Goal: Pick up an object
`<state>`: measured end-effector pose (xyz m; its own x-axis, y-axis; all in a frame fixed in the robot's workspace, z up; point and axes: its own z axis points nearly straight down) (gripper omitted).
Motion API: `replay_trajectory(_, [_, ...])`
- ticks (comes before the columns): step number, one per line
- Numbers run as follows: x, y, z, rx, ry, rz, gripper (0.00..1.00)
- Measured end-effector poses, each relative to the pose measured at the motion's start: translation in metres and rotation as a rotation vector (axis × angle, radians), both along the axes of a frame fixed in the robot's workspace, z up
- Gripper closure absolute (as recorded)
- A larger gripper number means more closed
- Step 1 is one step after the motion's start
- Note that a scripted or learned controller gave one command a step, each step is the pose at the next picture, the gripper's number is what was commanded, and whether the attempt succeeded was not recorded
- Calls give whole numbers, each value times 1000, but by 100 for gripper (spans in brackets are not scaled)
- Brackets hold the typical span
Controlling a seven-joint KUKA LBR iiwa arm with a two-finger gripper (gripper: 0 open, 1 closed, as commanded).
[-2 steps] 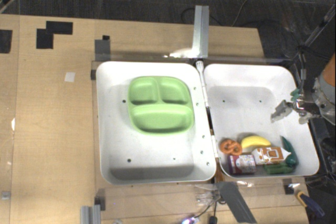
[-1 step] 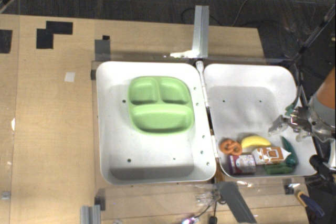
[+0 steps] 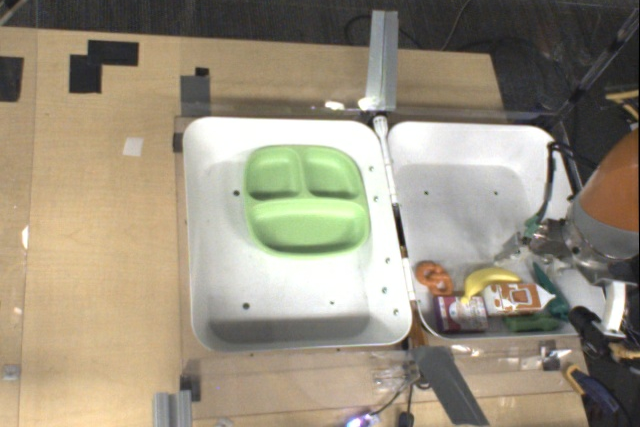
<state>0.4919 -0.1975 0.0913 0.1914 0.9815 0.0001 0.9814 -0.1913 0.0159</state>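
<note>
A small pile of objects lies in the near right corner of the right bin (image 3: pixel 470 165): a yellow banana (image 3: pixel 490 279), an orange-brown carton (image 3: pixel 517 297), a dark purple packet (image 3: pixel 460 313), a green item (image 3: pixel 530 321) and a small orange ring-shaped piece (image 3: pixel 432 275). My gripper (image 3: pixel 538 248) reaches in from the right edge, just above and to the right of the banana and close over the pile. The orange band of the arm (image 3: pixel 612 195) sits behind it. Nothing is visibly held.
The left bin (image 3: pixel 215 245) holds a green divided plate (image 3: pixel 305 198) near its middle. A metal post (image 3: pixel 383 55) stands at the back between the bins. The bin walls rise close around the pile in the corner.
</note>
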Motion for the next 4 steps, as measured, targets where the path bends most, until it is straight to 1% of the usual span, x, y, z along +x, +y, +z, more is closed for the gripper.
replay_trajectory(1, [-3,29,68,3,11,-41,0])
replay_trajectory(2, [6,29,136,3,11,-144,0])
replay_trajectory(3, [-4,13,52,1,13,198,0])
replay_trajectory(4, [0,70,1,-6,-1,272,0])
